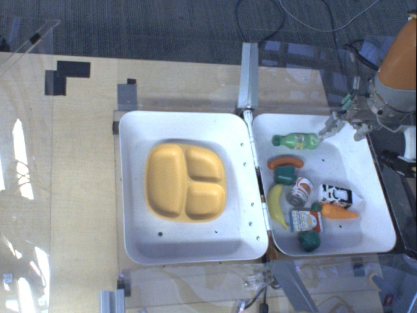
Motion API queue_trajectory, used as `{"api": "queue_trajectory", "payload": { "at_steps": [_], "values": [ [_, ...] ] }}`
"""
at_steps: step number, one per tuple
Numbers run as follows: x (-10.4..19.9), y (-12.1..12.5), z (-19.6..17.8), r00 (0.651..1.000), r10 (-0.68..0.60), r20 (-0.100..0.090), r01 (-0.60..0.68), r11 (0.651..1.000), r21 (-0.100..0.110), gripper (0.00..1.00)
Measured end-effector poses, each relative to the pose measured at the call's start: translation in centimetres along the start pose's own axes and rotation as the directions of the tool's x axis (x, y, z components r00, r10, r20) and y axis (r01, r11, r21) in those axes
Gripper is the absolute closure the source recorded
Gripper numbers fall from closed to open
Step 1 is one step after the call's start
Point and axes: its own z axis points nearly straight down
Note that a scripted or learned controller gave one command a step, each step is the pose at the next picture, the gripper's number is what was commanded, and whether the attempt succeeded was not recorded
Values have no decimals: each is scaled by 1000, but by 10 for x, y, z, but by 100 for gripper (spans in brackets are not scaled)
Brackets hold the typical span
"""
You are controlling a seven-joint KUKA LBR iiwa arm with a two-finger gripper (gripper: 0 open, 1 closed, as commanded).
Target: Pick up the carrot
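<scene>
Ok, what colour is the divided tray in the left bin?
Yellow; the divided tray shows best in the camera view.

Two bins sit side by side on the bench. The left bin [130,175] holds a divided tray [186,180] near its middle. In the right bin [381,230], a bottle [296,141] lies at the back, the gripper [343,126] just to its right. Nearer, a sausage [286,162] lies above a small block [285,174]. A banana [277,205] lies left of a can [300,190]. The carrot [337,212] lies right of a carton [305,221], just before what may be a small box [337,194].
</scene>
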Motion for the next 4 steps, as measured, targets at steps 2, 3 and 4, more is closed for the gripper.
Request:
{"api": "queue_trajectory", "payload": {
  "at_steps": [2,3,4],
  "values": [
    [-32,-139,30,840,-542,2,542,840,-1,0],
    [-16,-129,98,686,-727,4,727,686,-2,0],
    [-16,-125,84,687,-726,14,726,687,-9,100]
  ]
}}
